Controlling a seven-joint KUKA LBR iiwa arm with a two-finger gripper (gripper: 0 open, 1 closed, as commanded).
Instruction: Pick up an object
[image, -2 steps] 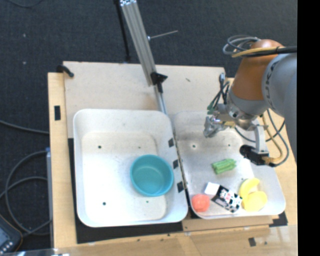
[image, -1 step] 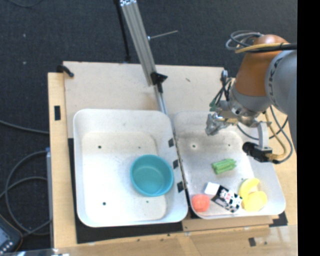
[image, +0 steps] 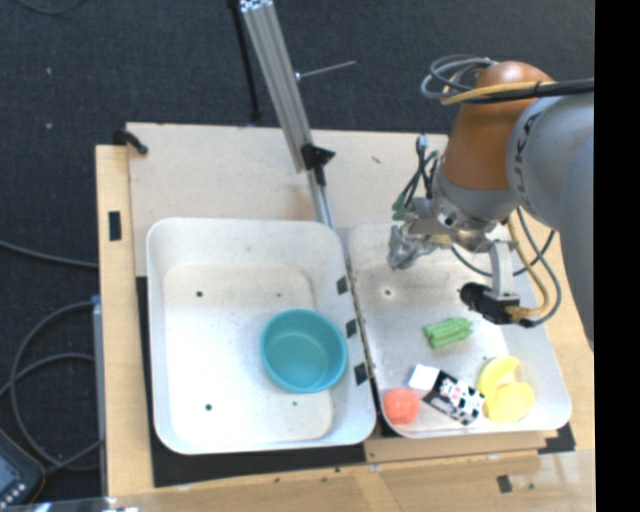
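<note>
Probably light, stiff plastic green block (image: 447, 332), lying mid right bin (image: 375, 255), near below end effector (image: 402, 250); best pinched across narrow sides; end effector's spread or closure impossible to tell

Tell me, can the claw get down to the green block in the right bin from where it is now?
Probably yes. The claw hangs over the right bin's upper left corner, and the green block lies apart from the other items with bare floor around it. Nothing stands between them in the camera view.
</note>
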